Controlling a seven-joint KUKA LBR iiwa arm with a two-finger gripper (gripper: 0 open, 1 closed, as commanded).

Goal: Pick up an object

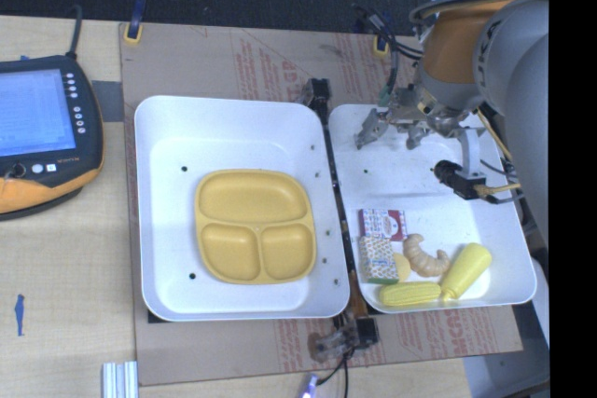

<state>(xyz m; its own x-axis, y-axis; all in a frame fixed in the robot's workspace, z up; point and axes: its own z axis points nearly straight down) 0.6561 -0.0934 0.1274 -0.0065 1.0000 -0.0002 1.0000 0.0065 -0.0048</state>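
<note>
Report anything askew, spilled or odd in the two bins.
Nothing spilled or damaged. The right bin's items, two corn cobs, a small packet and a ginger-like piece, are bunched at its near edge. The yellow tray lies flat.

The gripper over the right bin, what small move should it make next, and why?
Probably travel toward the near end of the right bin. The gripper hovers over bare floor at the far end, with nothing between its fingers, while the corn cobs, ginger-like piece and small packets cluster at the near end.
</note>
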